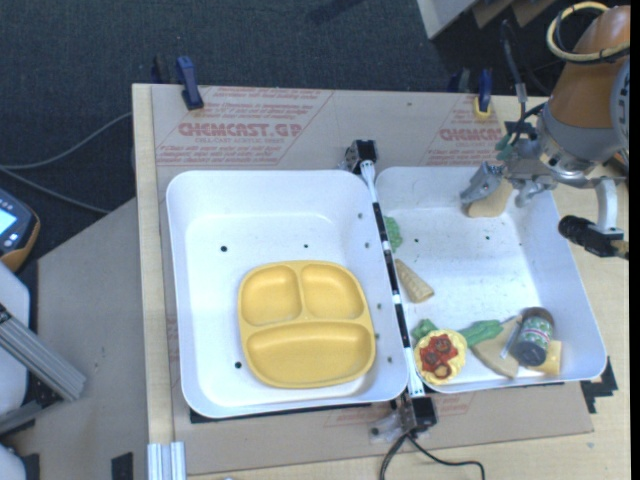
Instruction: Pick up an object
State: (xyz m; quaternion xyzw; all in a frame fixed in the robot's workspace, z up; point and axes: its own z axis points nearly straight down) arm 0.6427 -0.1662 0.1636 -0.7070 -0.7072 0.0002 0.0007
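Tan wedge [488,204] lying crosswise, at gripper [497,186]

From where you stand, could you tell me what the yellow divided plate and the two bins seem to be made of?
yellow divided plate: probably moulded plastic, matt, with uniform colour and soft rounded dividers. Left bin and right bin: likely thin formed plastic, smooth white with a slight sheen and rounded rims.

Tan wedge [488,204] between pincer [487,190] fingers
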